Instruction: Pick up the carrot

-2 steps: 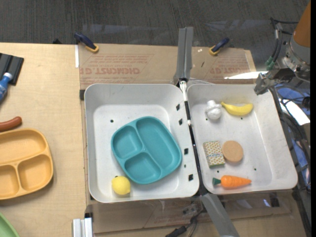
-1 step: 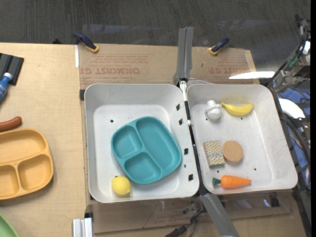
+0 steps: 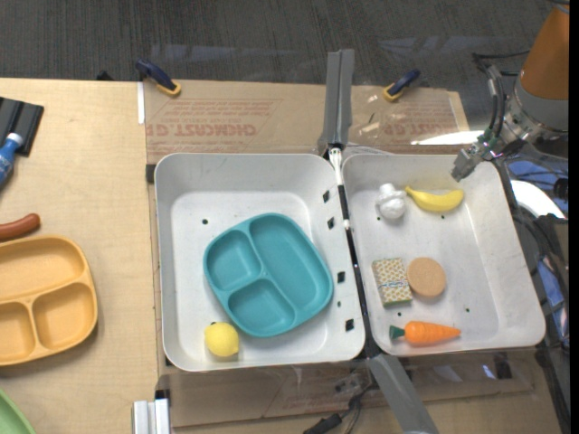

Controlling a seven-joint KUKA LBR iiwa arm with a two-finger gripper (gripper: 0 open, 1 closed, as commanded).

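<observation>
**A:** Where's your carrot [image 3: 431,334]?

**B:** Lower right of the frame, in the right bin [image 3: 507,269]; it lies flat on the floor close to the near wall, green stub pointing left, orange tip pointing right; the cracker [image 3: 391,281] and the round biscuit [image 3: 427,278] sit just above it, near but apart.

**A:** And the gripper [image 3: 469,164]?

**B:** Upper right of the frame, by the bin's far right corner, close to the banana [image 3: 435,199] and well apart from the carrot; you can't judge from this angle whether it's spread or pressed together, so I won't guess.

**A:** How will the carrot handle?

**B:** It looks like a toy, probably light, stiff and smooth; being tapered and round, it may roll or squirt out of a pinch; you'd do best to grip across its thick middle, towards the green end, with the pinch crosswise to its length; the thin tip looks a poor hold.

**A:** Any hazard?

**B:** The near wall crowds one side; you'd want to come straight down; the biscuit leaves some room above.
</observation>
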